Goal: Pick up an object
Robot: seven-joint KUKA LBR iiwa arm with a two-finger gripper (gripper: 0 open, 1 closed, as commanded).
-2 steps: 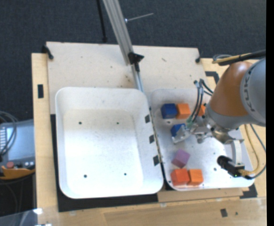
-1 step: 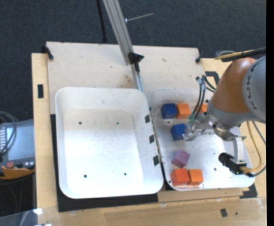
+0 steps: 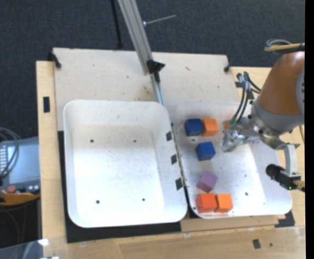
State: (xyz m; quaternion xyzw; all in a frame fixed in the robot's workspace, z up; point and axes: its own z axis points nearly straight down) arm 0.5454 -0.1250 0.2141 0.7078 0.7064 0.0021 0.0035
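My claw (image 3: pixel 231 142) hangs low in the right bin (image 3: pixel 254 204) just beside the blue block (image 3: pixel 205 151) (grip unreadable, block apparently untouched), so the pick remains undone.

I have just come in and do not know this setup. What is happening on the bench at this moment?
A grey and orange robot arm reaches in from the right over the right bin. Its claw hangs above the bin floor, beside a blue block, with nothing visibly held. Another blue block, three orange blocks and a purple block lie in the same bin. The left bin sits alongside.
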